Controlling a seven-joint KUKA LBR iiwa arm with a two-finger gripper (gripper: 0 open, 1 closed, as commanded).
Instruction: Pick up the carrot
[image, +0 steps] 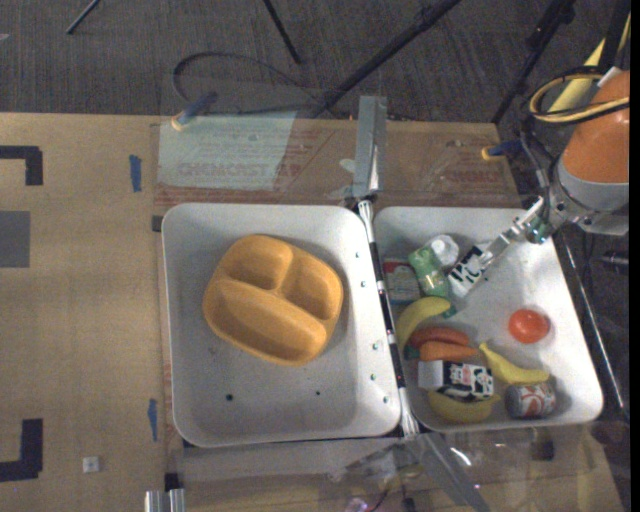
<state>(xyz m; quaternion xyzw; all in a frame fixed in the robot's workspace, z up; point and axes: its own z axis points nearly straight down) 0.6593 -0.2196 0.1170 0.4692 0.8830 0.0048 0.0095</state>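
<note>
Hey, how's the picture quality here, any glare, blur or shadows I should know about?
Camera view: soft overall, labels unreadable; the arm at the right is washed out; the carrot blends with neighbouring fruit; the tray casts a faint shadow in the left bin; bench dimmer at the left.

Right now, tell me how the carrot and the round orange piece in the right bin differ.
The carrot is long and tapered; the round orange piece is a small disc-like shape. The carrot lies wedged among the bananas and a small carton; the round piece sits alone on bare bin floor. The carrot lies nearer the divider between the bins; the round piece lies nearer the right wall. Both are orange and share the right bin.
</note>
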